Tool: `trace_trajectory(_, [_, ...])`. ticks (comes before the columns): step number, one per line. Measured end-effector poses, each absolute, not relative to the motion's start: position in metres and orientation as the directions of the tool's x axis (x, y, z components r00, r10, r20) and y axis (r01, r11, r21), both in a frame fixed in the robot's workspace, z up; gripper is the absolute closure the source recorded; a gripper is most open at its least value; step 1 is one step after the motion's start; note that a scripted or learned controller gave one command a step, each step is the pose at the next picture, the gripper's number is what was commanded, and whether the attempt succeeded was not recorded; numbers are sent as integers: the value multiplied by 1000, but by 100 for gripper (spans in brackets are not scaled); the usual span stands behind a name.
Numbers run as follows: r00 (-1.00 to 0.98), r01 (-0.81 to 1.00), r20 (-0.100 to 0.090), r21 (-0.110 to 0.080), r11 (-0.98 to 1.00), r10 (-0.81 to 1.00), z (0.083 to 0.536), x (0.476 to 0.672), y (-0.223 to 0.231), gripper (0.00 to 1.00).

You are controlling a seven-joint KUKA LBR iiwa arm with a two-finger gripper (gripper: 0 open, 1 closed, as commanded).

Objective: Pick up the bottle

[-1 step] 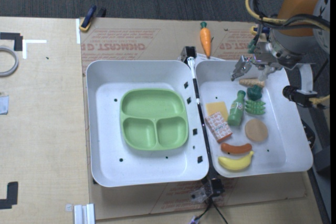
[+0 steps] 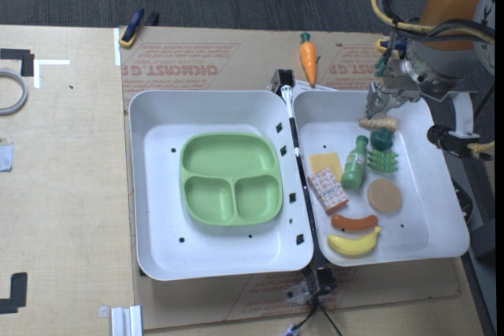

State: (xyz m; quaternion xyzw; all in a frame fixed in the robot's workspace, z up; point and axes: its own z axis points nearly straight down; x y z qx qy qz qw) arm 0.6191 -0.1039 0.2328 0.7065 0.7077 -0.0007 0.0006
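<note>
The green bottle (image 2: 355, 164) with a pale label lies tilted in the middle of the right bin (image 2: 441, 240), its cap pointing toward the far side. My gripper (image 2: 383, 103) hangs over the far part of that bin, just above a tan stick-shaped piece (image 2: 378, 123). It is up and to the right of the bottle and apart from it. Nothing can be seen held in it.
Around the bottle lie a yellow block (image 2: 325, 164), a red patterned box (image 2: 326, 190), a green ridged item (image 2: 383, 161), a round tan disc (image 2: 385, 196), a sausage (image 2: 354, 223) and a banana (image 2: 353, 242). The left bin holds a green divided plate (image 2: 232, 179). A carrot (image 2: 307, 57) lies beyond the bins.
</note>
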Motion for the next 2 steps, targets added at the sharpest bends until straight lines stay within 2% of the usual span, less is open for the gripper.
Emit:
trace_trajectory(1, [257, 966, -1, -2, -257, 966, 219, 556, -112, 100])
trace_trajectory(2, [267, 964, -1, -2, -267, 964, 258, 501, -62, 100])
